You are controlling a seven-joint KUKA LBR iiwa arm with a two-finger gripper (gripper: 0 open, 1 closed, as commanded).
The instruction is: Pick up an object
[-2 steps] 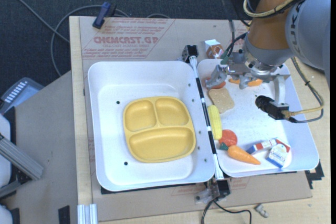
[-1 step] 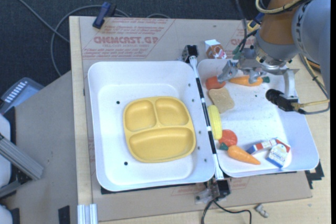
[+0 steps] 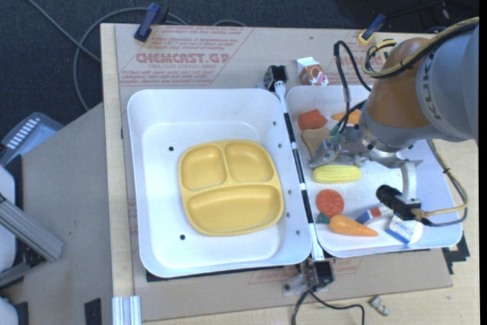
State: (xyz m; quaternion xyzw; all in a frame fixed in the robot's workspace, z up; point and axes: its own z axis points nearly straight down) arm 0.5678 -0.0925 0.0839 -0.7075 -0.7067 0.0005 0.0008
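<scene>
Jaws hidden beneath our arm's wrist, so we cannot tell their state: the gripper [image 3: 340, 154] hangs just above a yellow corn cob [image 3: 336, 174] in the right bin [image 3: 440, 238], right of centre.

One fixed camera is looking down at a slant from above the bench [image 3: 190, 49]. It is taking in both white bins [image 3: 152, 133], with the arm [image 3: 426, 87] entering from the right.

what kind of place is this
Probably a robotics lab bench: a grey robot arm reaches over two white bins, with toy food like a corn cob and loose cables on carpet.
</scene>
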